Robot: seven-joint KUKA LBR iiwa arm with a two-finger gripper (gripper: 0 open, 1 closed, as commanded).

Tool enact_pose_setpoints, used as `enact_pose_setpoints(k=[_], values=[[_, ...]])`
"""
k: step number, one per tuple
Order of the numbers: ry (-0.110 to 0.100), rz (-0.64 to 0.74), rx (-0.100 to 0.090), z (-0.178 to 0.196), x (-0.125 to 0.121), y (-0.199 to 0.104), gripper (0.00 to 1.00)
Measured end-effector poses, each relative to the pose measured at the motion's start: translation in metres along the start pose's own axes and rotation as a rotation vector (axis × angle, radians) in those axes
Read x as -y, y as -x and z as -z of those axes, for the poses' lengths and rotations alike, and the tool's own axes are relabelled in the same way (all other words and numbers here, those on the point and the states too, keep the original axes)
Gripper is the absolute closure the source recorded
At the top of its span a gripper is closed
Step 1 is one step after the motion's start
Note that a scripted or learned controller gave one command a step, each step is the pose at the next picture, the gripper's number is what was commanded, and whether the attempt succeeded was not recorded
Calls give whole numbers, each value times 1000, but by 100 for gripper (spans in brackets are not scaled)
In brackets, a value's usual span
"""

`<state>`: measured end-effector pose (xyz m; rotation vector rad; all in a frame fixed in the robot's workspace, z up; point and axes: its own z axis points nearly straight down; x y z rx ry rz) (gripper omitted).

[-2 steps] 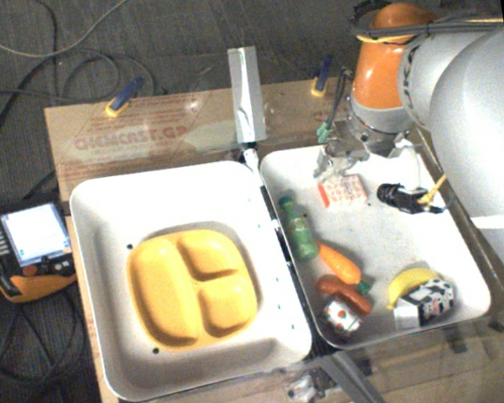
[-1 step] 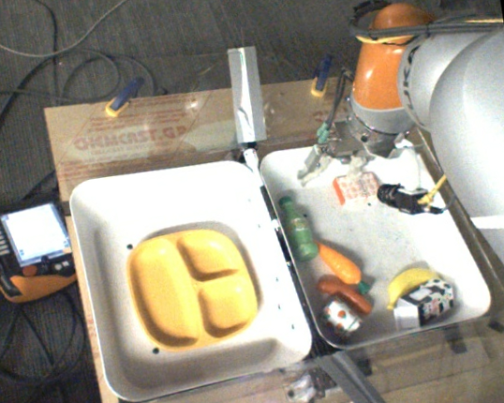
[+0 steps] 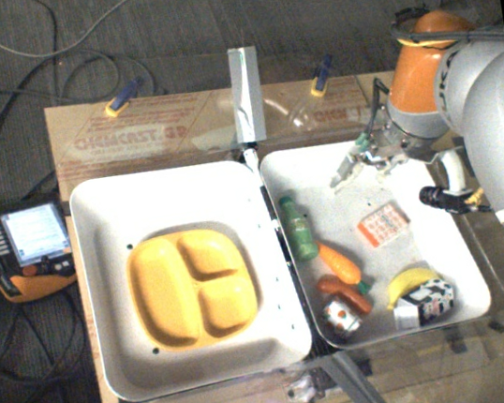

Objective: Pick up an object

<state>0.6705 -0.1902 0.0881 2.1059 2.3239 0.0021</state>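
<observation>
Two white bins are sitting side by side on the bench. Nearest to the camera, along the front edge of the right bin (image 3: pixel 481 297), a small black and white carton (image 3: pixel 426 302) is lying next to a yellow banana (image 3: pixel 407 280). To their left, a little can (image 3: pixel 340 316) is resting just beside a red toy (image 3: pixel 344 289), and an orange carrot (image 3: pixel 341 264) is lying a bit above them. A green bottle (image 3: pixel 296 227) is lying along the left wall of this bin. A red and white packet (image 3: pixel 384 224) is lying flat near the middle, apart from the rest.

The left bin (image 3: pixel 106 295) is holding a yellow tray (image 3: pixel 194 285) with three parts.

Farther back, the gripper (image 3: pixel 351 168) is hanging over the far corner of the right bin, with the grey arm (image 3: pixel 491 125) and its orange band (image 3: pixel 417 75) reaching in from the right. Its fingers look slightly apart and nothing is sitting between them, so it is carrying nothing. It is well apart from all the toys; the packet is the closest one.

I think the job is only starting. Nothing is lifted yet. The gripper is going to need to move over one thing, go down, squeeze it, and lift it up. The crowded front corner looks hard; the packet is flat and may slip.
</observation>
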Motion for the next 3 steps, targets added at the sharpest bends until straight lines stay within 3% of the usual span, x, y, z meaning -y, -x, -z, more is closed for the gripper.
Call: enact_pose_setpoints(k=[1, 2, 3], values=[[2, 39, 2, 1, 41, -9, 0], [-5, 139, -2, 78, 33, 17, 0], [20, 363, 4, 12, 82, 24, 0]])
